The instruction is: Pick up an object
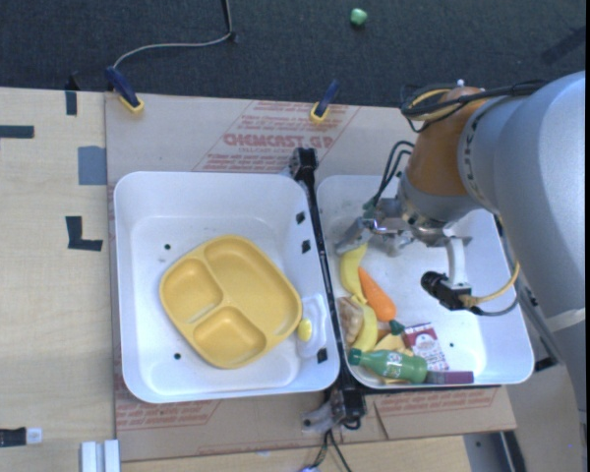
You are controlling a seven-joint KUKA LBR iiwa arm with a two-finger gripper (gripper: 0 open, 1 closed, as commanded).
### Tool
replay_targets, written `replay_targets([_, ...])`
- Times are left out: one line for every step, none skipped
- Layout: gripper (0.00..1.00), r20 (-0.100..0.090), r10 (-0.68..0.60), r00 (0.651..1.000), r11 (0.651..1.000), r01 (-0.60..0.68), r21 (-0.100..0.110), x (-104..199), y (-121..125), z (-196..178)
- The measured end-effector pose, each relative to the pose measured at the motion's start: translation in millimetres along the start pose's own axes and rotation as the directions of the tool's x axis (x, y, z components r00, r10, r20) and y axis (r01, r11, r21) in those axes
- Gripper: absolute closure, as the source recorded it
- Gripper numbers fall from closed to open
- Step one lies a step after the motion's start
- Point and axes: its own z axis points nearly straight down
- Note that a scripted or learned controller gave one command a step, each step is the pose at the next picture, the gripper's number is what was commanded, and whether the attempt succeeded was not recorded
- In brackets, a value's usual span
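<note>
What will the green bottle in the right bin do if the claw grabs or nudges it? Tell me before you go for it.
The green bottle lies on its side, so it will probably roll if nudged. Its smooth, rounded body looks slippery for the claw, and a grip across it may slide. It rests against the banana and a red packet, so lifting it may shift them.

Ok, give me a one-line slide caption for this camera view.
The tool hangs above a banana and carrot in the right bin; a yellow divided tray lies in the left bin.
</note>
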Motion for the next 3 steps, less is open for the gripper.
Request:
replay_targets([1.00, 0.000, -0.001, 1.000, 1.000, 0.001, 0.000, 0.1, 0.1, -9.5])
replay_targets([1.00, -0.001, -0.001, 1.000, 1.000, 0.001, 0.001, 39.4, -25.8, -150.8])
replay_targets([0.00, -0.001, -0.001, 1.000, 1.000, 0.001, 0.003, 39.3, -26.0, -150.3])
